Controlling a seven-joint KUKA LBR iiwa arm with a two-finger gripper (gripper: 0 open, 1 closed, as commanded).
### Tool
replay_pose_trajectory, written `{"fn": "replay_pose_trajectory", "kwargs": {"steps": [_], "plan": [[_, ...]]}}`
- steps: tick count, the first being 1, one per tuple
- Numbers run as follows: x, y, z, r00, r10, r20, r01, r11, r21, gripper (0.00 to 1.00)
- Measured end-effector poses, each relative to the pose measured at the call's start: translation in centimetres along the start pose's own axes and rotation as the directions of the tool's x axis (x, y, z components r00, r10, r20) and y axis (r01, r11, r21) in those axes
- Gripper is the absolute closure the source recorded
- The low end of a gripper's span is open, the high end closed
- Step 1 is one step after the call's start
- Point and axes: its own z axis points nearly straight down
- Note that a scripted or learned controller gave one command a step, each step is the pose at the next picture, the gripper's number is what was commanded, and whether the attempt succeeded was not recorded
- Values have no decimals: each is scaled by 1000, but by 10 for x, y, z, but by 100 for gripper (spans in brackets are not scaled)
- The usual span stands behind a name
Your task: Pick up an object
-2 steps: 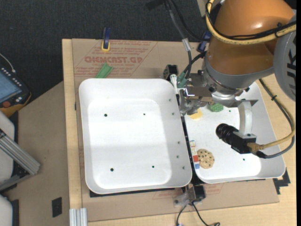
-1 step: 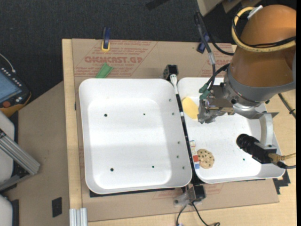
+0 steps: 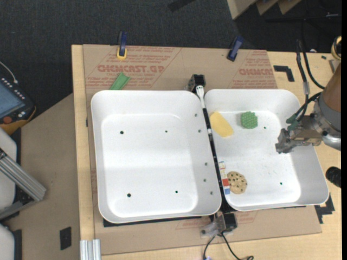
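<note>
My gripper (image 3: 286, 143) hangs over the right side of the right-hand shallow white plastic bin (image 3: 312, 191); whether it is open or closed I cannot tell. Nothing sits under it. The candidates lie to its left: a small green knobbly block (image 3: 249, 119), a pale yellow rounded lump (image 3: 221, 124) just beside the bin's left wall, and a tan speckled cookie-shaped disc (image 3: 236, 182) nearer the front. I judge the green block best: closest and clear of walls, so I should centre above it before descending.

The grey arm (image 3: 332, 104) reaches in from the right, wrist bent down, its end effector (image 3: 284, 145) pointing left and low at the scene's right side.
</note>
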Motion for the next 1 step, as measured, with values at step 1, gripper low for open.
{"fn": "replay_pose_trajectory", "kwargs": {"steps": [1], "plan": [[74,2,-62,1000,-24,-5,24,1000,-15,100]]}}
